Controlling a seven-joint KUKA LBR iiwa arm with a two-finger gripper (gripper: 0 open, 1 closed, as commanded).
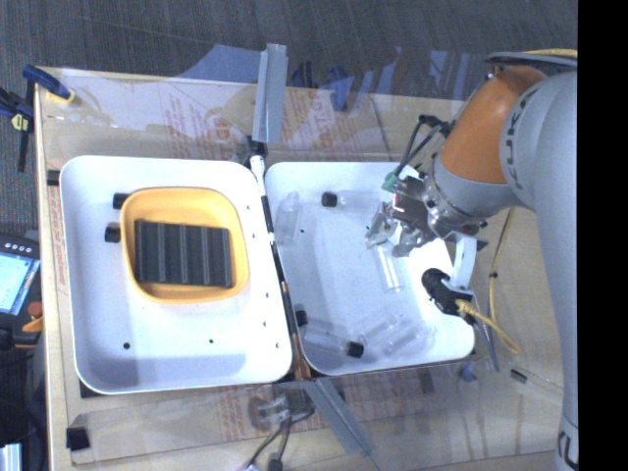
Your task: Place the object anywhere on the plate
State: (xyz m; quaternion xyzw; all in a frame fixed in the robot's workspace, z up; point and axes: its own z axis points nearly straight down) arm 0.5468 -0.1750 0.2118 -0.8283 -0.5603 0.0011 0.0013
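Nothing sits on your yellow plate (184, 207) in the left bin (88, 351) yet, the clear tube (390, 271) lies in the right bin (339, 361), and the gripper (397, 232) hangs above it.

Your arm (535, 165) comes in from the right edge of the frame, its grey body bending toward the centre right. The orange band (481, 130) sits in the upper right, just above the wrist. Below and to the left of it, your gripper (392, 235) points down and to the left, at centre right of the frame.
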